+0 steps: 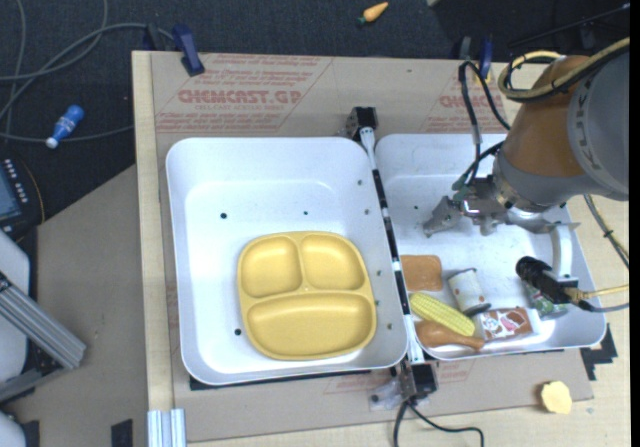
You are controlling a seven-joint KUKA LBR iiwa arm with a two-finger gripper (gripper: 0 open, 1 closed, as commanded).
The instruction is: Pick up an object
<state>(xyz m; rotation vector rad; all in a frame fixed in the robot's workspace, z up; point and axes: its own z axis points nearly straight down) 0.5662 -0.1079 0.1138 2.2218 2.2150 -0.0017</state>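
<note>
My gripper (462,222) hangs over the middle of the right bin (420,167), open, with nothing between its grey fingers (438,218). Below it, along the bin's near side, lie a brown toast-like slab (421,272), a small pale can (464,287), a yellow corn cob (440,313) resting on a brown piece (440,336), and a red-brown packet (506,323). The gripper is above and apart from all of them. The arm with its orange band (545,130) reaches in from the right.
The left bin (200,175) holds a yellow divided plate (305,293). A black clip (362,120) sits at the bins' far joint. A yellow lump (556,396) lies on the bench at the near right corner.
</note>
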